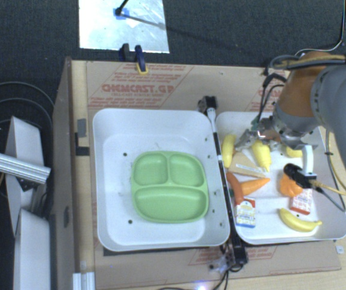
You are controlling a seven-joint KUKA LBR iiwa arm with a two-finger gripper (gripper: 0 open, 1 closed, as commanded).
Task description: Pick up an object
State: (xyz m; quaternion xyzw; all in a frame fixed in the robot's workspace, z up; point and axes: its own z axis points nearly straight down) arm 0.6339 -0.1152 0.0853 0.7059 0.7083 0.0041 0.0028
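Where the grey arm (pixel 342 95) reaches in from the right of the camera view, it bends down over the far half of the right bin (pixel 330 210), with its orange band uppermost above the wrist. The tool (pixel 262 135) hangs low at the arm's left end, just above the far end of a short yellow piece (pixel 262 157). Contact between the two cannot be made out. The tool shows as a blur of metal and cables, so whether it is wide or narrow cannot be told, and nothing is seen held in it.

The short yellow piece lies in the far left part of the right bin, its long axis running from the far edge toward the near edge and tilting slightly. A longer yellow piece (pixel 227 151) lies parallel to it along the bin's left wall, and a pale wedge (pixel 244 163) sits between them. Nearer the camera, a carrot (pixel 250 185) lies crosswise with its tip to the right. A small carton (pixel 245 213) stands just below it.

An orange lump (pixel 289 190) and a yellow scrap (pixel 293 153) are partly covered by the robot's fittings. A banana (pixel 299 221) lies crosswise near the front right corner. On the same bench (pixel 161 77), the left bin (pixel 112 162) holds a green divided plate (pixel 170 186).
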